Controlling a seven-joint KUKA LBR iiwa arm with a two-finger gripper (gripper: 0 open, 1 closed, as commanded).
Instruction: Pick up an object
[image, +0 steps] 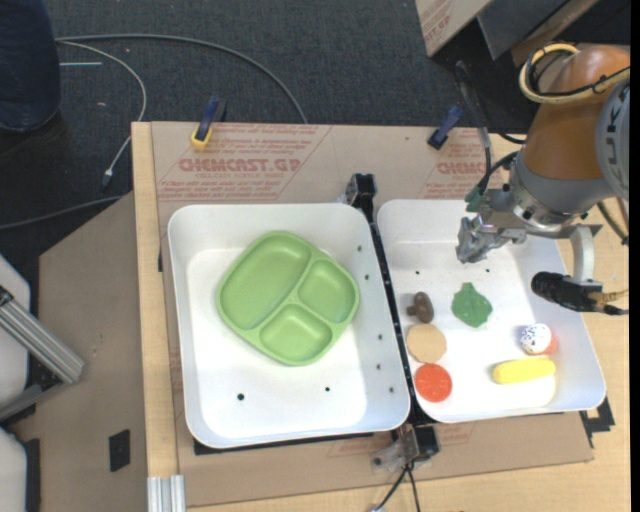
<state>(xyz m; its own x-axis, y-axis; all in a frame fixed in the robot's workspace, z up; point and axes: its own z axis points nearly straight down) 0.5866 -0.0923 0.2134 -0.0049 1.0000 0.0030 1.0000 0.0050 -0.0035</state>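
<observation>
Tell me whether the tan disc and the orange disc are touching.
Apart. The camera view shows a strip of white bin floor between the tan disc and the orange disc.

Robotics lab — clamped cardboard bench (300, 150), loose floor cables (140, 80).

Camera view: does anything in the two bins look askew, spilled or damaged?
Only the green divided plate stands out: it lies rotated at an angle to the left bin's walls. The small items in the right bin lie apart, none visibly damaged.

I see a cardboard sheet (300, 150) under the left bin (190, 330), two blue clamps (207, 120) behind it, and a cable (180, 50) beyond.
</observation>
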